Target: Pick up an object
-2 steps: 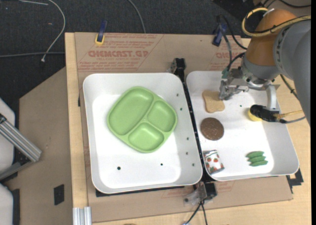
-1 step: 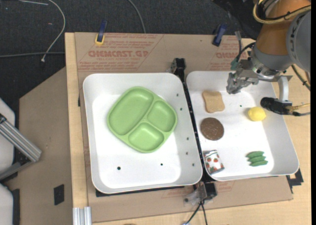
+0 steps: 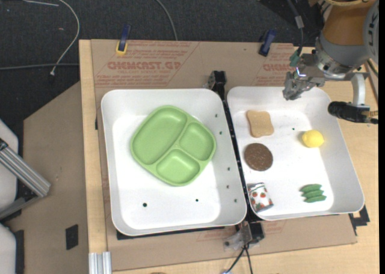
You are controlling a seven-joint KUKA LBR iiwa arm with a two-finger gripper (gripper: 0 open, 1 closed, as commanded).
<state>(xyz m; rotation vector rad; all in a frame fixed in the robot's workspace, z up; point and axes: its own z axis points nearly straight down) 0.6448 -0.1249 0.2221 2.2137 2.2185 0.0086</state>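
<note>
Gripper (image 3: 293,88) above far edge of right bin (image 3: 349,164), holding nothing, 5 items in that bin: bread slice (image 3: 260,123), brown patty (image 3: 258,156), lemon (image 3: 312,139), green pods (image 3: 313,193), small can (image 3: 259,196), green divided plate (image 3: 173,145) in left bin (image 3: 120,164)

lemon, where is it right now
The lemon lies in the right bin near its right wall, right of the bread slice and above the green pea pod.

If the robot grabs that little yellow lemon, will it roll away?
It may well. The lemon looks rounded, so a nudge could send it rolling across the right bin's flat floor. It seems small and probably light. Its smooth-looking skin might slip between pinching jaws.
</note>
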